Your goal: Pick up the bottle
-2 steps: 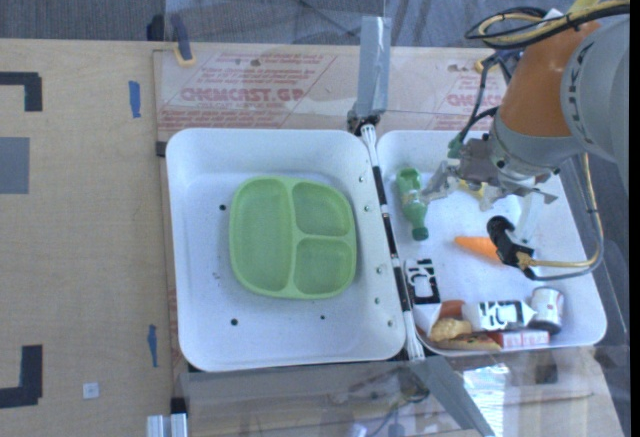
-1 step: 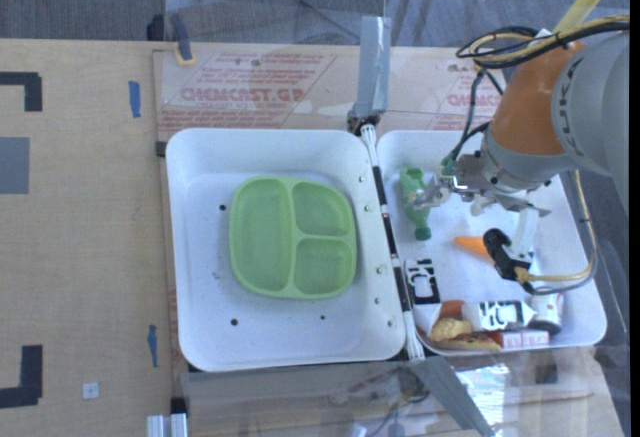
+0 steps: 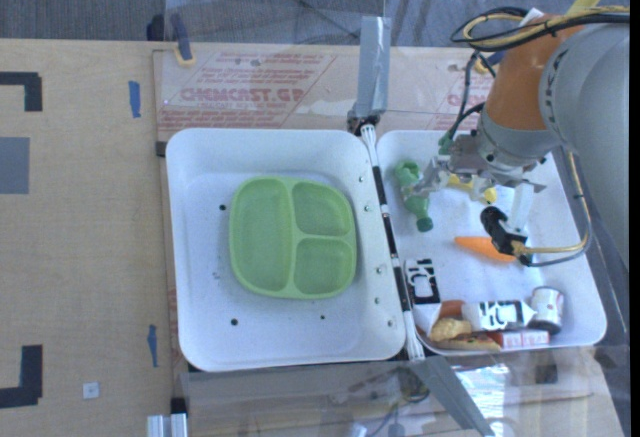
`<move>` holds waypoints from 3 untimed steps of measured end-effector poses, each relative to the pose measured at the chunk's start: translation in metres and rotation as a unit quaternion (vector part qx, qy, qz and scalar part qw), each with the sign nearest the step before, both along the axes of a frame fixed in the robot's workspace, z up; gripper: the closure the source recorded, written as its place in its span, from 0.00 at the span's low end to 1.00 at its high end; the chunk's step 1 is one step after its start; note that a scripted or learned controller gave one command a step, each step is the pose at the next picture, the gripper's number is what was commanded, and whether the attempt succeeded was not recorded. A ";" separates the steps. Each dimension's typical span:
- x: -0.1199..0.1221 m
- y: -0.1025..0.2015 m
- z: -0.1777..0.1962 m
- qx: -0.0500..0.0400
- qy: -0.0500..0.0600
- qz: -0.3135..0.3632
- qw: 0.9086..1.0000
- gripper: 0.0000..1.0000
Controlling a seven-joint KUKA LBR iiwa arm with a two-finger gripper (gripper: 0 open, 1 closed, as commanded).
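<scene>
Over the right bin (image 3: pixel 590 310), the jaws (image 3: pixel 470 175) are being held low by the arm (image 3: pixel 540 75); whether they are parted cannot be told. A green bottle (image 3: pixel 412 187) is lying just left of them, apparently untouched. A divided green plate (image 3: pixel 293 236) is being carried by the left bin (image 3: pixel 190 225).

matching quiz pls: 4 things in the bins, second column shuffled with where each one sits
Things:
1. green plate
2. green bottle
3. carrot
4. white cup

Places:
A. right bin, upper left part, next to the divider
B. right bin, near its lower right corner
C. middle of the left bin
D. middle of the right bin, below the gripper

Pairs: 1-C, 2-A, 3-D, 4-B
</scene>
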State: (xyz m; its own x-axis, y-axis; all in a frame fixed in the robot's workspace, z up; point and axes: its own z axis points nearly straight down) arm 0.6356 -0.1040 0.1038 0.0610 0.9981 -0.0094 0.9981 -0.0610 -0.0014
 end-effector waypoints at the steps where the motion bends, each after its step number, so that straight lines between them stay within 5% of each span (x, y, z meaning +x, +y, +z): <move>1: 0.022 0.004 -0.016 0.003 -0.005 -0.263 0.965 0.00; 2: -0.038 -0.019 -0.015 0.004 -0.003 -0.390 0.921 0.00; 3: -0.049 -0.057 -0.015 0.005 -0.004 -0.371 0.928 0.00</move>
State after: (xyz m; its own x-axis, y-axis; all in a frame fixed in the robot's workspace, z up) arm 0.5863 -0.1611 0.0886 0.7326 0.6807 0.0030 0.6807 -0.7326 0.0022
